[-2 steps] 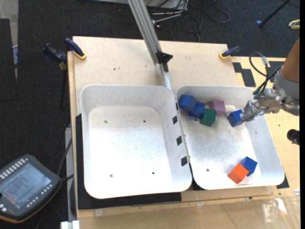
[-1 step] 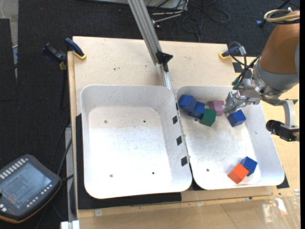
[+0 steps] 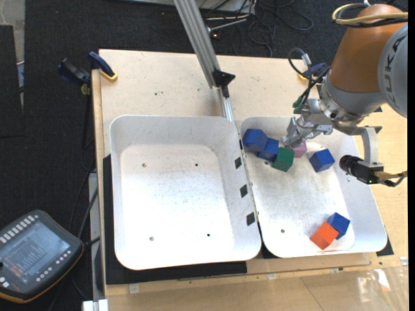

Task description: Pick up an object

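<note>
The pink block, at twelve o'clock in the right bin beside a green cube, looks small, rigid and light, best pinched across flat sides; whether the tool above it is clenched, I cannot tell.

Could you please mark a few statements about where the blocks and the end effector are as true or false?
1. All the blocks lie in the right bin. True.
2. The orange block touches a blue block near the bin's front corner. True.
3. The end effector hovers over the left bin. False: it is over the right bin, by the pink block.
4. The green block sits alone in the left bin. False: it lies in the right bin, against a blue block.
5. A metal rod slants above the bins. True.
</note>
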Controlling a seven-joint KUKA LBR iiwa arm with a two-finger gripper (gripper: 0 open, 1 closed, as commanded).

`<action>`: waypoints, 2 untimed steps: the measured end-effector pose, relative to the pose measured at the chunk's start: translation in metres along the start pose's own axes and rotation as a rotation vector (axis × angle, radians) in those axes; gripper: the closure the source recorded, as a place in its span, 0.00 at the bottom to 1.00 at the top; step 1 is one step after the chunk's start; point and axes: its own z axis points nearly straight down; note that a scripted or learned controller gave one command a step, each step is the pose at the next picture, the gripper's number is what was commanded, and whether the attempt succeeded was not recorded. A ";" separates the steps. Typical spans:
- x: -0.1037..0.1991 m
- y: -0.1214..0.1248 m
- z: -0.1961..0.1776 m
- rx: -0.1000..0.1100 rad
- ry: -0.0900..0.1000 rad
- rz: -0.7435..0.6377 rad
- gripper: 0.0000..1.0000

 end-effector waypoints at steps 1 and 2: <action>0.042 0.019 0.007 0.001 -0.001 0.000 1.00; 0.100 0.040 0.017 0.001 0.000 0.000 1.00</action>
